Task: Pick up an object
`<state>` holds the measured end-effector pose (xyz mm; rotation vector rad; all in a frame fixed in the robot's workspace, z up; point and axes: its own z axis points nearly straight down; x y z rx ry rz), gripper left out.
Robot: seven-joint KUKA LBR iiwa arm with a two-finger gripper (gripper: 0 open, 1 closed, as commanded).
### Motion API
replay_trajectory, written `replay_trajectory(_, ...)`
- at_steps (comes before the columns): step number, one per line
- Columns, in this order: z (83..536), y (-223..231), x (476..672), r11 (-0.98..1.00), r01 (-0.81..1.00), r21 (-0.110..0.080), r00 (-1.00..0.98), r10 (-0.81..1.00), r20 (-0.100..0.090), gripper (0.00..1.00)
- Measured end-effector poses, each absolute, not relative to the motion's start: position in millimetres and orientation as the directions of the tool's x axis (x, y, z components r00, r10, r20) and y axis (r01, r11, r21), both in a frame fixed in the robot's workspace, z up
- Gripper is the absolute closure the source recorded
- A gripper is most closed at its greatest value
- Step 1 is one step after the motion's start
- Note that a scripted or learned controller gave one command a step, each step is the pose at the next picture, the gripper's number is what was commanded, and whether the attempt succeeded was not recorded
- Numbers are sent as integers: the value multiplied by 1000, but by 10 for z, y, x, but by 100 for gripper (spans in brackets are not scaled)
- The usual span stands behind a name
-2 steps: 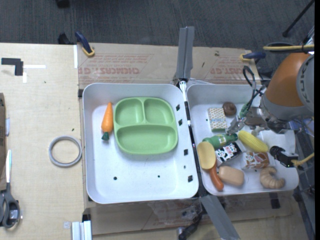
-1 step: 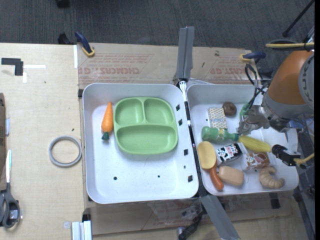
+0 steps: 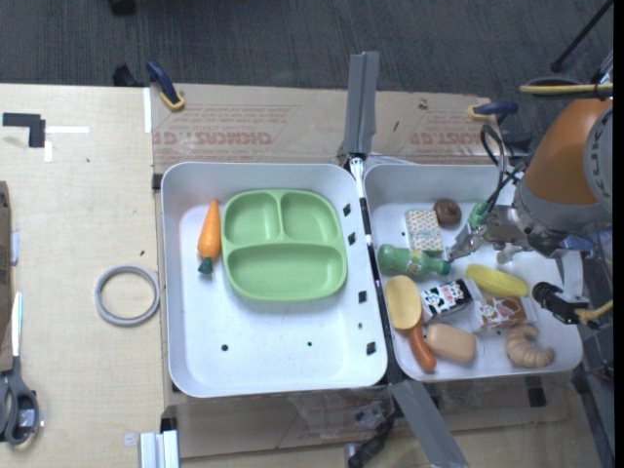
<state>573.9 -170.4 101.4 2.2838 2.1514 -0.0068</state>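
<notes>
My gripper (image 3: 466, 240) hangs low over the middle of the right bin (image 3: 429, 185), reaching in from the right. It sits just right of a green toy bottle (image 3: 409, 259) lying on its side, and nothing is visibly held. Around it lie a checked cracker (image 3: 422, 226), a brown round piece (image 3: 448, 211), a yellow banana (image 3: 497, 281) and a black-and-white milk carton (image 3: 447, 297). Nearer the front are a yellow spoon (image 3: 403, 300), a sausage (image 3: 421, 347), a bread piece (image 3: 450, 342), a croissant (image 3: 529, 346) and a red-and-white packet (image 3: 502, 312).
The left bin (image 3: 283, 364) holds a green divided plate (image 3: 285, 244) with a toy carrot (image 3: 209, 232) at its left side. On the bench to the left lie a tape ring (image 3: 127, 293) and scissors (image 3: 18, 398). A grey divider post (image 3: 362, 105) stands between the bins.
</notes>
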Motion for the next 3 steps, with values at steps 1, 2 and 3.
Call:
replay_trajectory(1, 912, -1969, 5339, -40, 999, -2, 40, 999, 0, 0)
replay_trajectory(2, 1002, -1974, 5343, -42, 999, -1, 42, 999, 0, 100)
replay_trajectory(3, 2003, -1534, 5961, -114, 994, -2, 114, 994, -2, 100)
